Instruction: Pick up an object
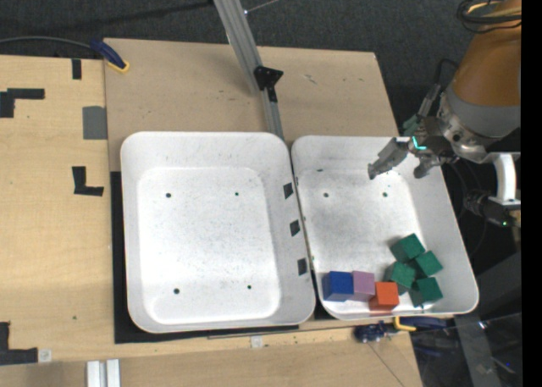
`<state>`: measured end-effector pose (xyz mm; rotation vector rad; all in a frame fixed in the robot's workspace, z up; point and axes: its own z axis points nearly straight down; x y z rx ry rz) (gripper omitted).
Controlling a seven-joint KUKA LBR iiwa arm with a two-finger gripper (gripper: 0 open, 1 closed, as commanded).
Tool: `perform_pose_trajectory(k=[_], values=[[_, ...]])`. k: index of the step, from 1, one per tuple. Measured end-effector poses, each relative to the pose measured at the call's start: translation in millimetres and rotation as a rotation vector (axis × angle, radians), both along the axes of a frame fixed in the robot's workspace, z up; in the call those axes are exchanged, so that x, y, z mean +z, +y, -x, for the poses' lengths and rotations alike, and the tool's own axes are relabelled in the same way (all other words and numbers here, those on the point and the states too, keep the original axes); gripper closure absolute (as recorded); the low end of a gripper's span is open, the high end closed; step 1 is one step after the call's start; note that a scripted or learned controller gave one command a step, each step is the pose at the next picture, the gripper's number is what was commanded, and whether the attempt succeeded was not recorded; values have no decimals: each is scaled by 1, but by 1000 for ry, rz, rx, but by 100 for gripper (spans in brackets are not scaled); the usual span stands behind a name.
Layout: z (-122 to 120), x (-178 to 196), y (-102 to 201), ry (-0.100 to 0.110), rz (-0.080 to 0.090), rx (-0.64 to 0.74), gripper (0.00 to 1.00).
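Observation:
Small blocks lie in the near right corner of the right bin (339, 207): a blue block (339, 284), a pale purple block (363, 283), an orange block (386, 294) and several green blocks (416, 265). My gripper (402, 163) hangs over the bin's far right part, well away from the blocks. Its two dark fingers (383, 161) are spread apart, and nothing is between them.
The left bin (203, 229) sits beside the right one. A slanted metal pole (241, 30) crosses the bench behind the bins. Black tape marks (85, 180) and a blue-yellow object (112, 55) lie on the wooden bench at the left.

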<state>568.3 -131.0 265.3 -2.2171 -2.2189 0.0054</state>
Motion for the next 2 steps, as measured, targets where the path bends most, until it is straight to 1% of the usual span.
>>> perform_pose_trajectory(k=[1, 2], values=[[-1, 3, 0, -5, 1, 1, 0], [3, -43, 6, 0, 1, 1, 0]])
